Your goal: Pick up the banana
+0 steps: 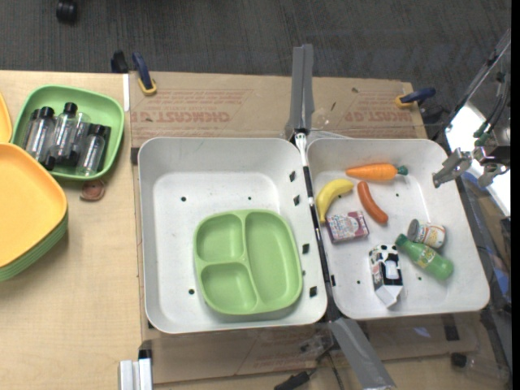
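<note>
Two shallow white bins are seen side by side at the centre of the frame. In the left bin point(162, 218) a green divided plate point(248, 261) with three compartments is laid toward the lower right of that bin. The banana point(332, 196) is found in the right bin point(455, 299), near its upper left, just beside the divider between the bins, curved and lying flat. To its upper right a toy carrot point(374, 171) is placed, and just to its right an orange sausage point(372, 202) is set at a slant. Below the banana a small pink carton point(347, 227) is seen. Lower in the bin a black-and-white carton point(387, 275) is laid, and to the right of it a green bottle point(425, 258) lies on its side, touching or nearly touching a small can point(426, 234).

The gripper point(455, 165) is seen at the right edge of the frame, above the upper right rim of the right bin, well apart from the banana. Whether it is open or closed cannot be told, and nothing is seen held in it.

At the upper left of the frame a green tray point(32, 104) holding dark-capped vials point(67, 139) is placed, with stacked orange plates point(28, 214) below it.
</note>
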Motion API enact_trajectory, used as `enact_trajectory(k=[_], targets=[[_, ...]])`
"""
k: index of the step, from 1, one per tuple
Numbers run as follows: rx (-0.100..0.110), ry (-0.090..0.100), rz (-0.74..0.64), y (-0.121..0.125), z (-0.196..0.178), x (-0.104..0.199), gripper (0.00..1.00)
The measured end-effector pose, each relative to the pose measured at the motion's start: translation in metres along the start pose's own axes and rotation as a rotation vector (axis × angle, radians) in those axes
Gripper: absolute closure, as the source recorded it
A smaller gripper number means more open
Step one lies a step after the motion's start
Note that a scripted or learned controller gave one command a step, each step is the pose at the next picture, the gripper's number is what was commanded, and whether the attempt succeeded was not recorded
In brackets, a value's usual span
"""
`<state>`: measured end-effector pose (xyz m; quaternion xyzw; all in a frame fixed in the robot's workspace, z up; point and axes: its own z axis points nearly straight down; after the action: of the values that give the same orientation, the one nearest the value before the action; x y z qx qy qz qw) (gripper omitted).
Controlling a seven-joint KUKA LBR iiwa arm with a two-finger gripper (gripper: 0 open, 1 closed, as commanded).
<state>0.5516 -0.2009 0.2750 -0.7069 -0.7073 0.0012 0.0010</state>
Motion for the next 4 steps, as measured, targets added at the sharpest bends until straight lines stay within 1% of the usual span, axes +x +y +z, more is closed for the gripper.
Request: enact_trajectory(k=[1,2,3,4], targets=[[0.002,-0.001,-0.002,0.000,-0.008,-0.001,1.00],[-0.003,-0.001,-0.088,0.000,-0.059,-0.022,1.00],[0.000,0.000,-0.014,-0.007,0.080,-0.008,1.00],[-0.003,-0.002,-0.069,0.021,-0.031,-0.021,1.00]])
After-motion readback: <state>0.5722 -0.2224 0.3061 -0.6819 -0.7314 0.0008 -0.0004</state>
